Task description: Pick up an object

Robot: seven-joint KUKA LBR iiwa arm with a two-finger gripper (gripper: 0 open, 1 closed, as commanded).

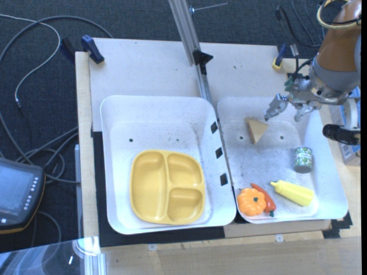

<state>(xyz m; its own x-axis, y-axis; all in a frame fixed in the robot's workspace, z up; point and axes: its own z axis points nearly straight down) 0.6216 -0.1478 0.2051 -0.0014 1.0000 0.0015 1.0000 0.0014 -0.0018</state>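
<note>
My gripper [288, 110] hangs over the far part of the right bin [321, 136], its two fingers spread apart with nothing between them. A tan wedge-shaped block [256, 130] lies just left of and below the left finger [274, 107]. Farther toward the front, a small green-grey can [303, 158] stands near the bin's right side. A yellow bottle [293, 192] lies at the front right, and an orange pumpkin [252, 201] with a red-orange pepper [264, 195] sits at the front left corner.
The left bin [114, 119] holds a yellow divided tray [168, 185]. A metal rail [189, 27] runs from the top down between the bins. Blue clamps [92, 47] sit at the bench's far corners. A tablet [17, 193] lies on the floor at left.
</note>
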